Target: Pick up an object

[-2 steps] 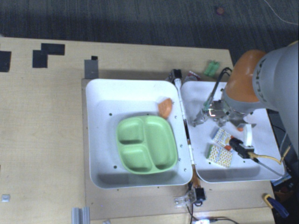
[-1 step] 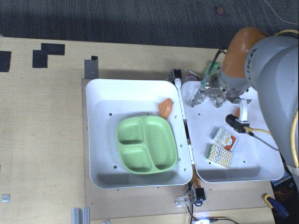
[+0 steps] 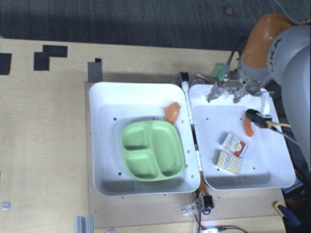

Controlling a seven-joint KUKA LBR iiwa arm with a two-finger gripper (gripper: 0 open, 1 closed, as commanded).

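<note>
Bench carries 2 white bins; gripper [image 3: 225, 95] hangs spread and empty over right bin's [image 3: 279, 176] far rim. Risk: closing beside the small boxes [image 3: 230, 152], grabbing nothing.

The desk [image 3: 48, 154] is pale wood, and the left white bin [image 3: 99, 144] sits near its middle, serving as landmark. Left of that bin and toward the far edge, black tape patches [image 3: 50, 56] lie on the wood, while a small grey bracket [image 3: 95, 72] stands just beyond its far left corner. Past the far edge runs dark carpet [image 3: 121, 8].
</note>
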